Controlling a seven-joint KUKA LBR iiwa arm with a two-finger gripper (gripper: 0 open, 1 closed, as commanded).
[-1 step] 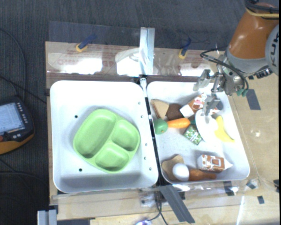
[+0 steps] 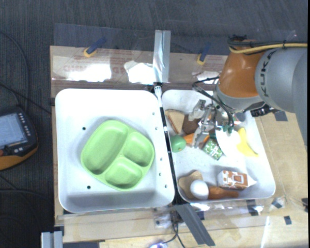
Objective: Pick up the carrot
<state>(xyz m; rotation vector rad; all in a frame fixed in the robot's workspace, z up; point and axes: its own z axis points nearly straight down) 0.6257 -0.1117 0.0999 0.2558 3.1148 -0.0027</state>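
Observation:
The carrot (image 2: 188,138) is a short orange piece with a round green top (image 2: 177,144). It lies in the right bin (image 2: 263,174), close to the divider between the two bins. My gripper (image 2: 203,132) hangs just over the carrot's right, orange end, and the wrist hides part of that end. The grey arm with its orange band (image 2: 240,76) reaches in from the upper right.
Around the carrot lie a bread slice (image 2: 173,120), a brown piece (image 2: 190,123) and a green-and-white box (image 2: 213,149). A banana (image 2: 246,141), a small carton (image 2: 234,180), a white egg (image 2: 199,189) and an orange-brown stick (image 2: 223,192) fill the rest. A green divided plate (image 2: 119,153) sits in the left bin (image 2: 72,112).

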